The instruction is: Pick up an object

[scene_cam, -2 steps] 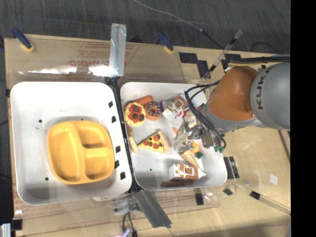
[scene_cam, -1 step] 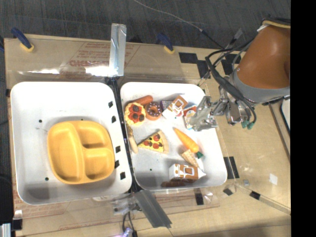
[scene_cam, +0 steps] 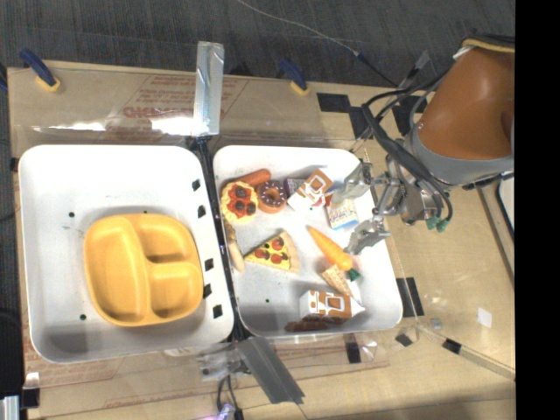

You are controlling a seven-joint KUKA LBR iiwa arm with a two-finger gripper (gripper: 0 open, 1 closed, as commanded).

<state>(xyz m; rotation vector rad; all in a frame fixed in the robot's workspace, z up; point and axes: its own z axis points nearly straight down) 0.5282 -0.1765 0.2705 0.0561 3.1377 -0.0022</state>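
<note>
Two shallow white bins sit side by side on a brown bench. In the left bin (scene_cam: pixel 52 234) lies a yellow divided tray (scene_cam: pixel 144 268). The right bin (scene_cam: pixel 262 309) holds toy food: a pizza slice (scene_cam: pixel 273 253), a round pizza (scene_cam: pixel 238 201), a donut (scene_cam: pixel 271 195), a carrot (scene_cam: pixel 332 248) and small cartons. The gripper (scene_cam: pixel 357 208) hangs over the right edge of this bin, its fingers spread, one near a carton (scene_cam: pixel 343 213) and one just beside the carrot, with nothing between them. I judge the step is the approach, before any grasp. Next, the arm should go down over one object, probably the carrot, and squeeze it.
</note>
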